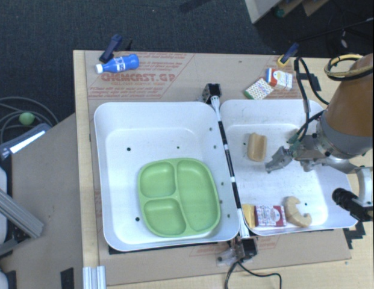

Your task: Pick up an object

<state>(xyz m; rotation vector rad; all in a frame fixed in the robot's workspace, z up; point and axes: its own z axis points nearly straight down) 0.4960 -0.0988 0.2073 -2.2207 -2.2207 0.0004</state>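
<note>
In the right bin [313,116] a tan block [256,147] lies near the back left. A red and white packet [266,215] rests at the front left corner, and a tan curved piece [297,212] lies just right of it. My gripper [277,160] hangs over the middle of this bin, a little right of and below the tan block, apart from it. Nothing shows held in it. The grey arm with its orange band [349,110] reaches in from the right and hides the bin's right side.
The left bin [114,125] holds a green divided plate [177,196]. On the bench behind the bins lie a blue and white bottle [117,64] and small printed boxes [268,84]. Black cables [307,92] run along the right bin's back.
</note>
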